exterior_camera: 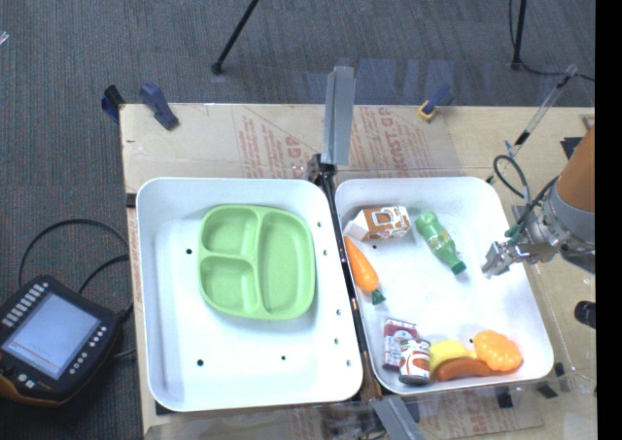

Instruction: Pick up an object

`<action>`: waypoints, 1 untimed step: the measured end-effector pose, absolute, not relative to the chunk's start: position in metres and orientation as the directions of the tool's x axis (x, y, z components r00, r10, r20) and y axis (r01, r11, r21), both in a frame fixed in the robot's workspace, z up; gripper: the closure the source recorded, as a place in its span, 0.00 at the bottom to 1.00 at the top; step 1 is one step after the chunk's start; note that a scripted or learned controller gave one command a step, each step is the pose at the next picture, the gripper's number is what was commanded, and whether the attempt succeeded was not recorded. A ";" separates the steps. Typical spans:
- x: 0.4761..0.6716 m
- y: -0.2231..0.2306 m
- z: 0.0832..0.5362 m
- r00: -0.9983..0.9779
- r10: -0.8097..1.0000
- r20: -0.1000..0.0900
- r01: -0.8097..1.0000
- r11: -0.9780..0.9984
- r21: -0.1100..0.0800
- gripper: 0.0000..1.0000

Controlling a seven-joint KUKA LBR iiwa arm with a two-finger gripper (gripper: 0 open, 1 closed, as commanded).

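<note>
The right bin holds a green bottle, a small carton, an orange carrot, a red-and-white can, a yellow banana and an orange fruit. My gripper hovers over the bin's right side, just right of the green bottle and apart from it. Nothing shows between its fingers.
The left bin bears a green divided plate. A grey upright post stands behind the bins' join. A teach pendant lies on the floor at left. Clamps sit on the bench's back edge.
</note>
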State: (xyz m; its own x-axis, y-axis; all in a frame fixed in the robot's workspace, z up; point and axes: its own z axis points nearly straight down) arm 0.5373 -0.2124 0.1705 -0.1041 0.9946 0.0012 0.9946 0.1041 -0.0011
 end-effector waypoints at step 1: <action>0.596 -0.212 0.196 -0.186 0.982 0.001 0.982 0.186 0.000 1.00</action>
